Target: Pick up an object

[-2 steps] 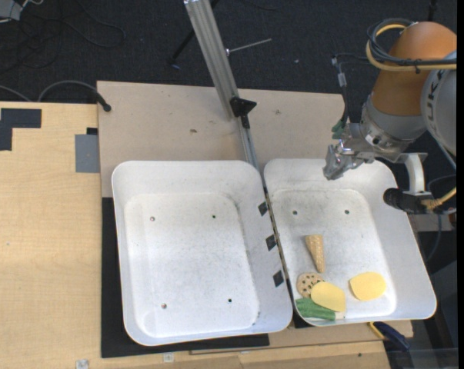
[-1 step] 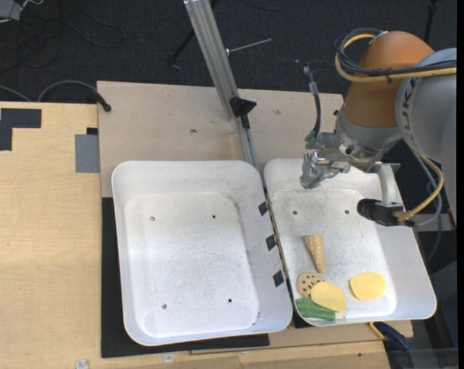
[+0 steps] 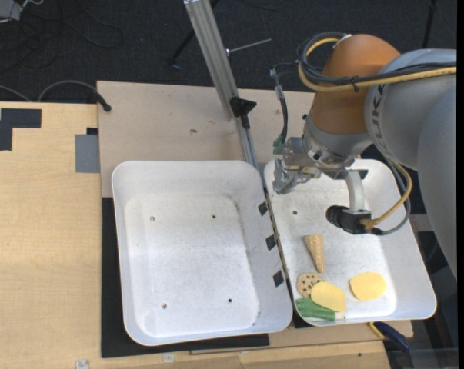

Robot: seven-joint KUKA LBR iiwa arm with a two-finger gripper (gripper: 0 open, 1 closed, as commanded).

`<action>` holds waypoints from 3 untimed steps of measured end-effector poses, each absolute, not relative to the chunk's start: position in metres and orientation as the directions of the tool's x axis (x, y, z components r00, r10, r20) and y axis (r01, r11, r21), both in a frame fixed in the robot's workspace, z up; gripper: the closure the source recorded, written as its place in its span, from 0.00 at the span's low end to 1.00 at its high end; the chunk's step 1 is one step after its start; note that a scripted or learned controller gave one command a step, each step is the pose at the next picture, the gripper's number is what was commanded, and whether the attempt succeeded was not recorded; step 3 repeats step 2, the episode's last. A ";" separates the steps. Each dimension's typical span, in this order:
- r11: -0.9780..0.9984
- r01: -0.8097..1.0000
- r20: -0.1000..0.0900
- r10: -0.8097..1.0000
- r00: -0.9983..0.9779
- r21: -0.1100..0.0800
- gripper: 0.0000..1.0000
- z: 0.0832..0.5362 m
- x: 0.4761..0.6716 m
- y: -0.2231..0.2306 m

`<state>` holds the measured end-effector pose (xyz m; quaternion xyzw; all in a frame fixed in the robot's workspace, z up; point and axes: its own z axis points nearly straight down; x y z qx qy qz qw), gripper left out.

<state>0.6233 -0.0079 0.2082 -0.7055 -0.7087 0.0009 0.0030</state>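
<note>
Down toward the near edge of the right bin [image 3: 416, 302] lie the loose objects: a tan cone-shaped piece [image 3: 315, 250] near the bin's left wall, pointing roughly toward the near edge; below it a small round cracker-like disc [image 3: 305, 284] with dots on it; touching that disc, a yellow oval piece [image 3: 328, 296] which overlaps a green leafy piece [image 3: 316, 310] at the near left corner; a second yellow piece [image 3: 368, 286] sits apart to their right, well in from the bin's right wall. None of these is touched by the arm; the gripper [image 3: 287, 177] hangs over the far left corner of the same bin, close to the divider between the bins, well apart from the cone and the rest; whether it is spread or closed I cannot tell at this angle, and nothing shows between it. A black cable fitting [image 3: 348, 219] on the wrist hangs above the bin's middle, between the gripper and the objects; the grey arm [image 3: 416, 121] with its orange band [image 3: 351, 71] covers the far right corner. To the left, the left bin [image 3: 131, 198] lies alongside; behind the bins a slanted aluminium rail [image 3: 216, 60] rises from the bench [image 3: 39, 206].
</note>
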 end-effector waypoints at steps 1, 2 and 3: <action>0.004 1.000 0.002 1.000 -0.004 -0.001 1.00 0.224 0.618 0.043; 0.004 1.000 0.001 1.000 -0.004 -0.005 1.00 0.221 0.610 0.087; 0.004 1.000 0.001 1.000 -0.004 -0.005 1.00 0.221 0.610 0.087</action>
